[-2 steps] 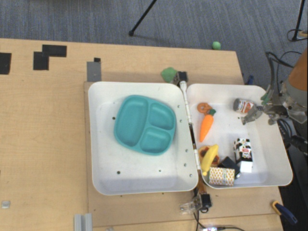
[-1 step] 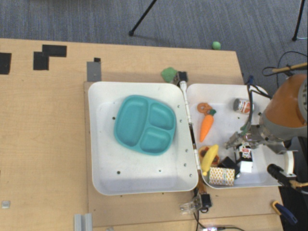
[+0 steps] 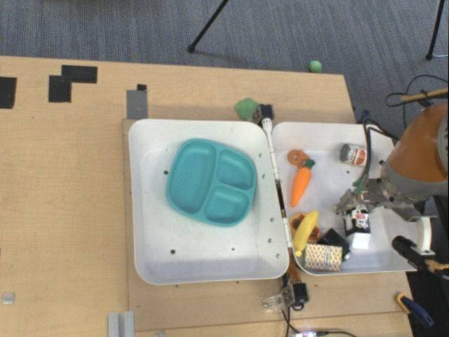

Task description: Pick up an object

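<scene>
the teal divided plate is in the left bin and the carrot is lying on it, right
Not quite. The teal divided plate is in the left bin, but the carrot lies in the right bin, not on the plate. The camera view shows this.

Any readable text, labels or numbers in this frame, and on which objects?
None can be read.
small can: label with red, too blurred.
patterned box: print only, no legible words.
end effector: dark marks on white, too small to read.
</scene>
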`<state>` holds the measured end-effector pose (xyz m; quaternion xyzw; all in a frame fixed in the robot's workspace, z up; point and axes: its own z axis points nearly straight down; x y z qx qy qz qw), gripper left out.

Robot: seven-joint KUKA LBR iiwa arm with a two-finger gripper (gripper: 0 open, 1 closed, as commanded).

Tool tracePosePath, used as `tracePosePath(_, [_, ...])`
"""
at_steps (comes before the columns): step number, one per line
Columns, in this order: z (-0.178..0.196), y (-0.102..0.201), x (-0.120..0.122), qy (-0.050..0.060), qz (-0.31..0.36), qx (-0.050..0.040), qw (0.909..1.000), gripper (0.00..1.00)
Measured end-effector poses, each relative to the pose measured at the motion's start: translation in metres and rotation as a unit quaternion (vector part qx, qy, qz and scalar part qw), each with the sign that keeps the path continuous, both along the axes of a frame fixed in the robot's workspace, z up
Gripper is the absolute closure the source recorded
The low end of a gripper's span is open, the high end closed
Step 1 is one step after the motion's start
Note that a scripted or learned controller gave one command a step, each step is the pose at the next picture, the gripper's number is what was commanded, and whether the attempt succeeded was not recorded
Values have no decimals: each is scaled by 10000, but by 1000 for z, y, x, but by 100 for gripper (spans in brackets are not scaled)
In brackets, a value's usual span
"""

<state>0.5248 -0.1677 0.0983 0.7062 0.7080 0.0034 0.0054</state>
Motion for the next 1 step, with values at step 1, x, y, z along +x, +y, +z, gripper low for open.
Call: tracePosePath(1, [83,68,-9,40,14,17,10000,100])
